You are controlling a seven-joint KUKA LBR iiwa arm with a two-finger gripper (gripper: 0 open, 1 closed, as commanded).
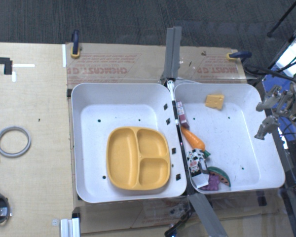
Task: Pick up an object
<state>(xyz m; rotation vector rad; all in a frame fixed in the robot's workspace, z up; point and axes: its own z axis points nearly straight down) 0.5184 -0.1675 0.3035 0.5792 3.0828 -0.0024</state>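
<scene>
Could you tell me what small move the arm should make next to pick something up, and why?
Probably swing the pincer left and toward the far wall, to stop above the yellow block. The pincer sits at the right bin's right rim, holding nothing. The block lies alone on bare floor, while the carrot and other toys crowd the divider.

A mustard-yellow tray fills one white bin; its white neighbour shows a pale-yellow block, an orange carrot, a black-and-white spotted cow, and a green-rimmed slice beside something purple.
</scene>
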